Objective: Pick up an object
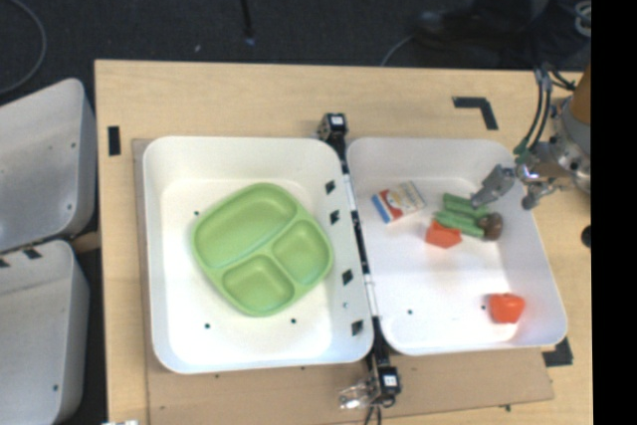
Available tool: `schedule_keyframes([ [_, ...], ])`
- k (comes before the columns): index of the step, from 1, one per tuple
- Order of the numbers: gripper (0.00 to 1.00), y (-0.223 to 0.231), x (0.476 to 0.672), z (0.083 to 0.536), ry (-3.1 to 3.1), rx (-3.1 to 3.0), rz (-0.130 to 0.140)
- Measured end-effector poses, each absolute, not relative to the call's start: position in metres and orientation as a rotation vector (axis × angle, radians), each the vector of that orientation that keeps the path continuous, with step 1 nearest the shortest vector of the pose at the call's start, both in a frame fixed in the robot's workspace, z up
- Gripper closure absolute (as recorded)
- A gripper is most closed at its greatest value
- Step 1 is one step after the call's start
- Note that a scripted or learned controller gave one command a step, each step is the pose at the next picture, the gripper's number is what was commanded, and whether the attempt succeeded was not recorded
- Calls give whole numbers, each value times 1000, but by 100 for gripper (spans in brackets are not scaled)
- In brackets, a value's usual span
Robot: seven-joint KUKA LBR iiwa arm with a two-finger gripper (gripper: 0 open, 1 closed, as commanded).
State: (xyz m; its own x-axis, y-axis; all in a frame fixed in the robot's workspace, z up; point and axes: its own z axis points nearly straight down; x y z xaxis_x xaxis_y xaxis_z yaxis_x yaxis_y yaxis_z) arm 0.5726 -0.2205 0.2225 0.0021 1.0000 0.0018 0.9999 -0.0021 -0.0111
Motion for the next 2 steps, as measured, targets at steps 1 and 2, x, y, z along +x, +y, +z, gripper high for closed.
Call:
schedule_keyframes([
  [1,0,-220,575,230,-2224,-2221,0],
  [2,0,-224,585,179,-2221,-2221,4],
])
